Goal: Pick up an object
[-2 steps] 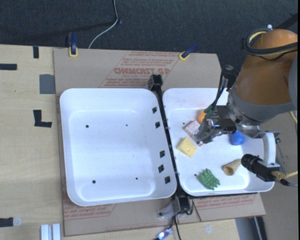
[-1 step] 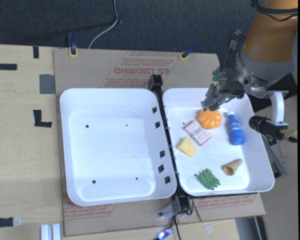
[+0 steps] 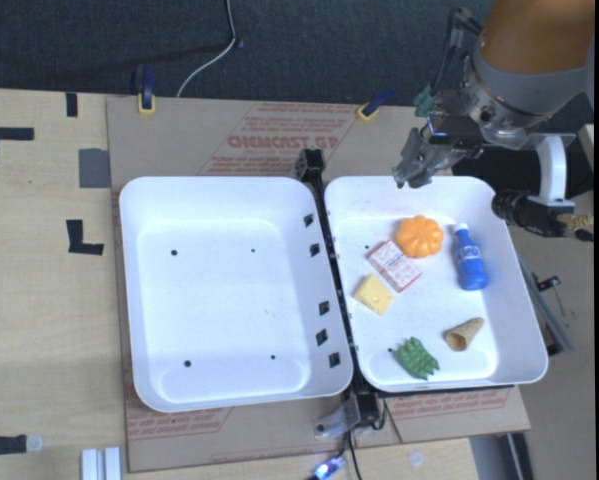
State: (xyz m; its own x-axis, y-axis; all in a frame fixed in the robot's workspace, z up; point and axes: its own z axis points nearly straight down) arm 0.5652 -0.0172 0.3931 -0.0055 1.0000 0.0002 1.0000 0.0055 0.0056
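Dark blue cloth hangs behind my desk (image 3: 39, 268), whose pale wooden top carries black tape marks on its left part and a brown cardboard sheet (image 3: 269, 138) printed in red under both bins. On the left sits the left bin (image 3: 139, 198), white and shallow, with a few small dark dots on its floor. A row of black clips (image 3: 326, 298) runs along the seam where it meets the right bin (image 3: 514, 368).

Within the right bin, going left to right, a yellow block (image 3: 373, 294) lies near the middle, with a red and white packet (image 3: 393, 265) just beside it on the far side. Near the front rim lies a green leafy toy (image 3: 416, 358). An orange pumpkin (image 3: 419, 236) sits just right of the packet. A tan cone (image 3: 464, 334) lies toward the near right, and a blue bottle (image 3: 469, 257) with a white cap lies right of the pumpkin.

My hand (image 3: 415, 176) hangs over the far rim of the right bin, apart from every object, with nothing between its fingers; whether they are spread or closed I cannot tell.
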